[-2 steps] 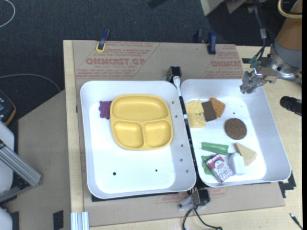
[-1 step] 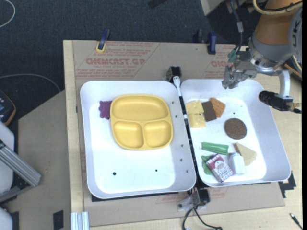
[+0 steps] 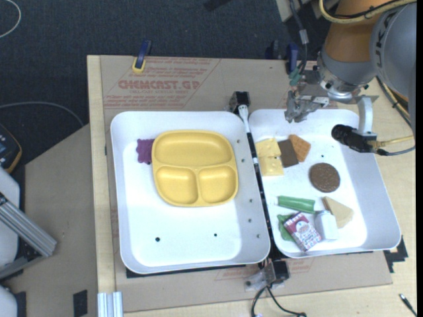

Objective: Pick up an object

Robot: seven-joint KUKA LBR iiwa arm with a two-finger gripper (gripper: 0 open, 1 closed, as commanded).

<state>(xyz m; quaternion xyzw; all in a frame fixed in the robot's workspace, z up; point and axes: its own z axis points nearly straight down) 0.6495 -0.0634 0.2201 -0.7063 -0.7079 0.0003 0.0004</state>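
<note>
Red packet (image 3: 301, 230): right bin's (image 3: 377, 190) near end, well below gripper | gripper (image 3: 299, 110): over right bin's far rim, finger state cannot be told | yellow tray (image 3: 195, 166): left bin (image 3: 132, 197), left of gripper

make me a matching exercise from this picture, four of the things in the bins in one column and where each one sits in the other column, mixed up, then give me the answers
Things:
1. yellow divided tray
2. purple object
3. brown round disc
4. green stick

Places:
A. right bin, left of the cream wedge
B. middle of the left bin
C. right bin, below the orange and brown pieces
D. left bin, tucked against the tray's left edge

Pairs: 1-B, 2-D, 3-C, 4-A
</note>
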